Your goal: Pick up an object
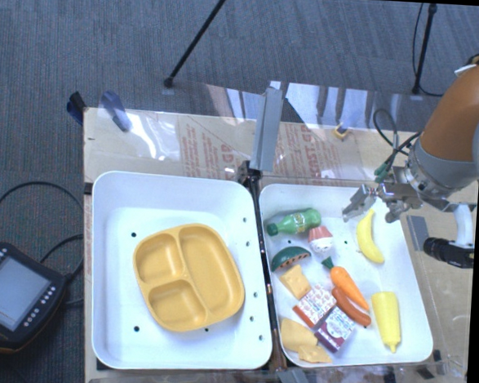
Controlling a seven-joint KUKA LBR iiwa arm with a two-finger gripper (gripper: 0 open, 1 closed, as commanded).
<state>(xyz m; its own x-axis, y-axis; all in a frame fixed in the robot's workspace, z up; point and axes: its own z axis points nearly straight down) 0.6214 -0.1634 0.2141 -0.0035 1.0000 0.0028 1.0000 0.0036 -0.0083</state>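
Observation:
My gripper (376, 206) hangs over the far edge of the right bin (422, 322), open, its two fingers spread apart with nothing held between them. Just below it lies a yellow banana (372, 238), whose upper tip reaches up toward the gap between the fingers. Further left in that bin are a green bottle (294, 222), a small red and white piece (322, 241) and a dark green wedge (291, 256). An orange carrot (348, 285), a red sausage (354, 308), a yellow squeeze bottle (386, 318), a cheese block (295, 281) and two small boxes (326, 315) fill the near half.
The left bin (119, 211) holds a yellow divided plate (189, 275). A grey post (267, 131) stands behind the seam between the bins. A handheld pendant (7, 293) lies on the floor at the left. Pale yellow chips (303, 340) lie in the right bin's near corner.

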